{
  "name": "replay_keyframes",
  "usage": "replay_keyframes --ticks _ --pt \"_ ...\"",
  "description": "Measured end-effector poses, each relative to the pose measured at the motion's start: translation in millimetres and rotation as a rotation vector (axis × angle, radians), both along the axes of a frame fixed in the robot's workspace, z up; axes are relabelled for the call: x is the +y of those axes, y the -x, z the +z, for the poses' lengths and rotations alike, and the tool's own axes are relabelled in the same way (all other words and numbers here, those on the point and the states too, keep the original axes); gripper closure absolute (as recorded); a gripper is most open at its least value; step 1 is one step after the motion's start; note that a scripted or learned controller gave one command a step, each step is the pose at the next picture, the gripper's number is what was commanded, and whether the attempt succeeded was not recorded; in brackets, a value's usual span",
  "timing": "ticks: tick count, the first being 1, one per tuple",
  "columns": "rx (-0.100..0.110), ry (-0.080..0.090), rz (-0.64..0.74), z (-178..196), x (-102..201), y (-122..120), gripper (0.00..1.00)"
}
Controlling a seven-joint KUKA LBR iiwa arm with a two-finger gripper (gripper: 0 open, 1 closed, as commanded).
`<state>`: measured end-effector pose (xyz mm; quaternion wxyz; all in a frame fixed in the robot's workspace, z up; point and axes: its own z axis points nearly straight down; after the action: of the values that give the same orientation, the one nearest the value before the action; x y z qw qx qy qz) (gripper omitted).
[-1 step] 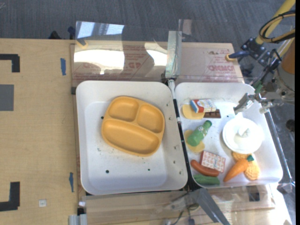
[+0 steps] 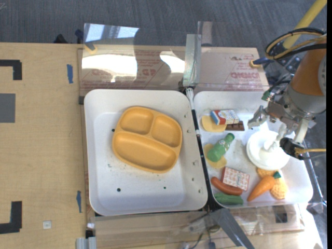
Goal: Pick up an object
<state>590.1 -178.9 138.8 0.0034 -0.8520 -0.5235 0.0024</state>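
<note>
Bench (image 2: 36, 154) tan, cardboard-like, black marks and blue tape bits; grey carpet beyond at 12 o'clock. Left bin (image 2: 98, 191) holds orange divided plate (image 2: 147, 138). Right bin (image 2: 303, 183): white dish (image 2: 265, 152) at 3 o'clock, green bottle (image 2: 220, 147) centre, carrot (image 2: 262, 187) at 5 o'clock, red sausage (image 2: 226, 186) at 6. Gripper (image 2: 271, 139) over dish; finger spread cannot tell, nothing seen held.
</note>
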Motion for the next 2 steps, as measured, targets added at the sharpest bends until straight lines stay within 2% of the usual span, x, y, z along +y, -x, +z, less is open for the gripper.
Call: replay_keyframes --ticks 1,2 --pt "-0.010 -0.002 -0.029 -42.3 -14.8 -4.4 0.00" --pt "-0.009 0.000 -0.026 -32.8 -14.7 -4.5 1.00"
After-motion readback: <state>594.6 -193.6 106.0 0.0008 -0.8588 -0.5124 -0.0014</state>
